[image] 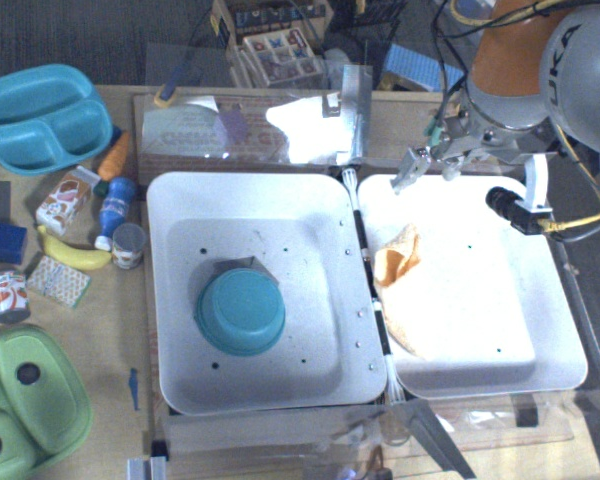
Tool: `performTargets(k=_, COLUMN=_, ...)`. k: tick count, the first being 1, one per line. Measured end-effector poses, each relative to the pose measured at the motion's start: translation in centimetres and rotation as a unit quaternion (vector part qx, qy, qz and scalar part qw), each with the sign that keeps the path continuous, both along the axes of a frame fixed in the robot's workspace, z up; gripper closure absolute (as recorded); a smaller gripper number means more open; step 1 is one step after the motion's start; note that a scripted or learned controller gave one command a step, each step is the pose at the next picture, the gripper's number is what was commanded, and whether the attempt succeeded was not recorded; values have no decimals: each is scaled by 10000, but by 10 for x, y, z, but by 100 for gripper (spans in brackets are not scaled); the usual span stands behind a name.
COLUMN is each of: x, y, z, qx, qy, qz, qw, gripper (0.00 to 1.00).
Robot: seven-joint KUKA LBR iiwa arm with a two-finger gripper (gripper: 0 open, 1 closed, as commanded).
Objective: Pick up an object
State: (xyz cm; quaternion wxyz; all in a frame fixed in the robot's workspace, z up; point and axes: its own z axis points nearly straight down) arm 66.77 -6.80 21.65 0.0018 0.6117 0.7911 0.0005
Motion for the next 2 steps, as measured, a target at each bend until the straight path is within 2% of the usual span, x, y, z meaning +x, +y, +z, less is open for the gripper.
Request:
performTargets(k=1, x=-8, y=-37, z=-84, qx=2, qy=10, qz=125, qw=9999, gripper=0)
performTargets(k=2, x=-45, y=-36, z=-128, qx=3, qy=-20, qz=159, qw=9999, gripper=0)
